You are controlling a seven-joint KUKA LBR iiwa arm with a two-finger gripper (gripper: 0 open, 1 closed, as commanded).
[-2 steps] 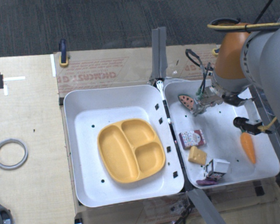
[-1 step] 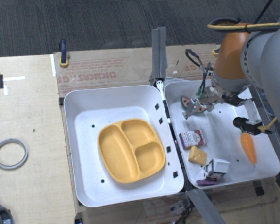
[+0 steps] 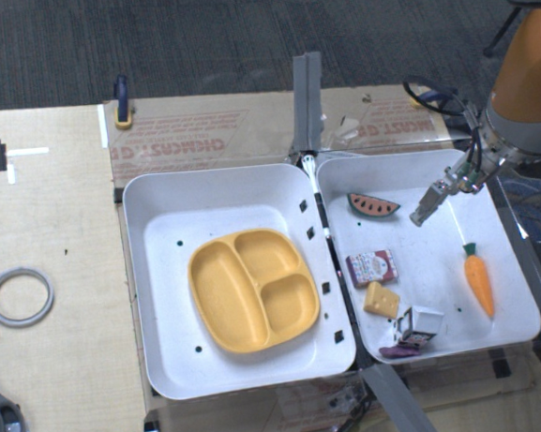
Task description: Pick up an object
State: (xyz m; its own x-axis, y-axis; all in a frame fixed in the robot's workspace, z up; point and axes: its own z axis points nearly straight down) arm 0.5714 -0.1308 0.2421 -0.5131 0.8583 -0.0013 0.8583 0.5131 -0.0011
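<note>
Nothing is being lifted yet: the pincer [image 3: 427,208] is hovering over the right bin [image 3: 520,330]; its spread I cannot tell.

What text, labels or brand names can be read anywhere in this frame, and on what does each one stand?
Red print on the cardboard sheet behind the left bin: upside down and too blurred to read for certain.
Red print on the cardboard behind the right bin: the same, not legible.
Small red packet: printed front, too small to read.
White carton: markings too small to read.
</note>
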